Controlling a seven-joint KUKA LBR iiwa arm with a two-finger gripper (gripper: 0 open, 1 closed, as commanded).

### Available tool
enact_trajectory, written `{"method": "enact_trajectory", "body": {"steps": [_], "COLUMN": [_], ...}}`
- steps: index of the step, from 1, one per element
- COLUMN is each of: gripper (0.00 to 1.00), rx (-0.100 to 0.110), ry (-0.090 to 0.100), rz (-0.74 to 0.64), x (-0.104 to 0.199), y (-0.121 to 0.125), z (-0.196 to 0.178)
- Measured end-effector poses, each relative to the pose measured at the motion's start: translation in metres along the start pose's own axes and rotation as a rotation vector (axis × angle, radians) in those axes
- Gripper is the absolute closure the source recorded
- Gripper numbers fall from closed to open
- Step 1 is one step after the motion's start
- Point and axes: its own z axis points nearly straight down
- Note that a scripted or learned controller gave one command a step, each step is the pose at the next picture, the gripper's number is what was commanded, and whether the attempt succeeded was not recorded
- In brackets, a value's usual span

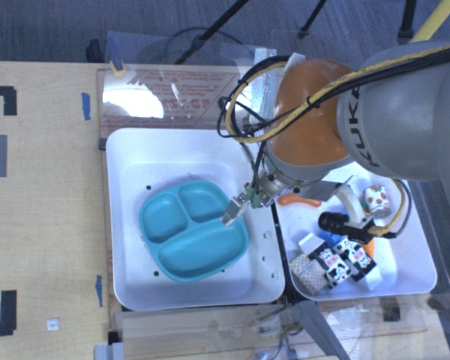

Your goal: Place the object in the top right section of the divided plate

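Note:
A blue divided plate lies in the left white bin. It has two small sections at the top and one large section below. Its top right section holds nothing. My gripper hangs low over the plate's right rim, just right of the ridge between the top right section and the large one. A small green bit shows close above the tip; I cannot tell whether it is a held thing. The grey arm with its orange band covers the upper part of the right bin.
The right bin holds an orange piece, a white ball with coloured spots, black-and-white patterned blocks, a blue piece and a mesh pouch. A clear plastic sheet lies behind the left bin.

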Motion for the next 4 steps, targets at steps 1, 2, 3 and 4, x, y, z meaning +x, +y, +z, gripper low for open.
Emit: {"method": "enact_trajectory", "body": {"steps": [1,2,3,4], "gripper": [0.0,0.0,0.0,0.0], "rx": [0.001,0.004,0.004,0.001], "ry": [0.0,0.002,0.001,0.0], "rz": [0.234,0.184,0.185,0.017], "x": [0.022,0.024,0.024,0.051], "y": [0.006,0.033,0.033,0.05], "z": [-0.079,-0.011,-0.011,-0.076]}}
